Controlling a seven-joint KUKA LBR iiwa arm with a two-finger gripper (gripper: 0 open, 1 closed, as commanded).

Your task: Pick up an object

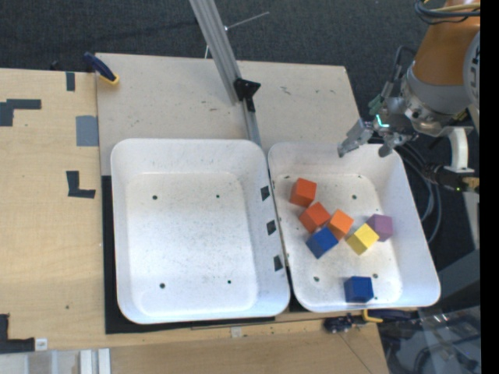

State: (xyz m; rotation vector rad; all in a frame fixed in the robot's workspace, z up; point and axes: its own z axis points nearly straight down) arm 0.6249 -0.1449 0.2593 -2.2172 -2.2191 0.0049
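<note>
Nearest the camera, at the lower right of the frame, a dark blue cube [359, 288] sat alone by the front rim of the right bin [413, 209]. Above it, mid-bin, lay a tight cluster: a blue cube [321, 241], a yellow cube [361, 238], a purple cube [381, 226], a small orange cube [341, 223] and a red-orange cube [314, 215], several touching or nearly so. A second red-orange cube [303, 191] stood a little apart, toward the bin's upper left.

The end effector [366, 142] hung over the bin's upper rim at the right of the frame, fingers spread and nothing between them, well apart from every cube.

Risks, as I judged them: a descent into the cluster could land a finger on top of a neighbouring cube, or wedge two cubes together and shove the group without closing on one. The lone dark blue cube looked the cleaner target, though its closeness to the front wall might block one finger. From where it hung, a straight drop would likely strike the rim.

Around: the left bin [125, 209] held no cubes. A slanted metal bar [218, 37] ran from the top of the frame down to the seam between the bins. A blue and yellow tool [101, 68] lay on the desk [312, 92] at upper left, out of the way. Cables [437, 174] trailed at the right.
</note>
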